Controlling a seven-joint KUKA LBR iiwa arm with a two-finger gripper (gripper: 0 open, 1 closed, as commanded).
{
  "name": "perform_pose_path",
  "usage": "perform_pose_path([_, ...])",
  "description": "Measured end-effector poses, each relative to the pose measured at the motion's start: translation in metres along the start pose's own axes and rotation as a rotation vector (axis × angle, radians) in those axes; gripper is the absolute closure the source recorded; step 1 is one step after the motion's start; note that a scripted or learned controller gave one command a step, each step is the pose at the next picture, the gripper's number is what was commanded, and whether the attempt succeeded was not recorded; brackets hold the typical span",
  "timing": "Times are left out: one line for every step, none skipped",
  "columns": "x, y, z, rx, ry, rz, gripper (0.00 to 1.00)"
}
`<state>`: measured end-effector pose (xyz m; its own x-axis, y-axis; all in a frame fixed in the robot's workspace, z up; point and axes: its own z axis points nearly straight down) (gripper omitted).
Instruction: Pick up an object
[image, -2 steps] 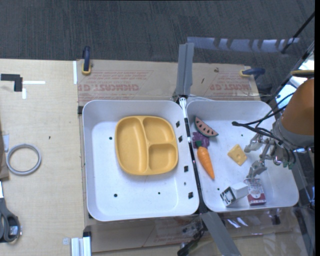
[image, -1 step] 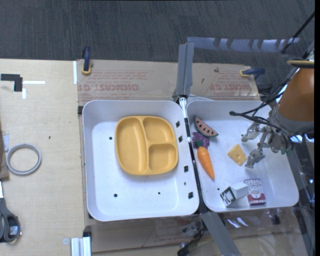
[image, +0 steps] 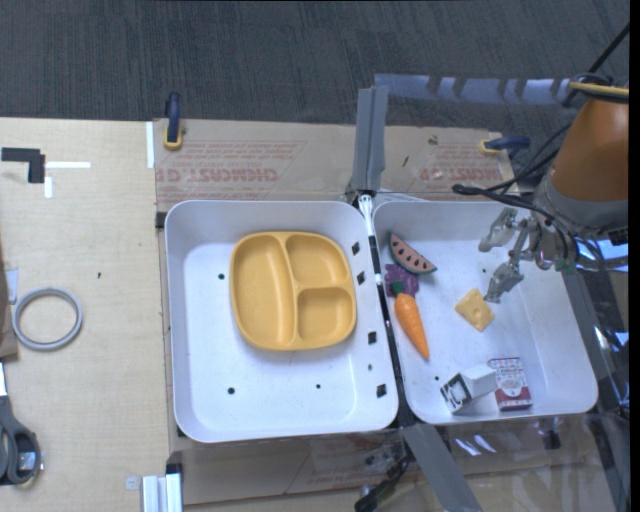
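Yellow cheese wedge (image: 475, 309) lies flat in the right bin (image: 560, 400), beside the carrot (image: 411, 325).

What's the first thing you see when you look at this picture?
The big yellow plate with three sections jumps out, sitting alone in the left bin. Then the bright toys in the right bin: an orange carrot, a watermelon slice and a cheese wedge, with the gripper hovering just above the cheese.
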<state>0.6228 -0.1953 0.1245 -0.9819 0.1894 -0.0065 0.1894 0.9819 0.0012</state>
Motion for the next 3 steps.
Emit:
perform_pose_path([-0.034, -0.020, 0.032, 0.001, 0.001, 0.134, 0.00])
perform_pose_path([0.010, 0.021, -0.031, 0.001, 0.001, 0.212, 0.00])
perform_pose_path([0.017, 0.027, 0.030, 0.004, 0.005, 0.671, 0.00])
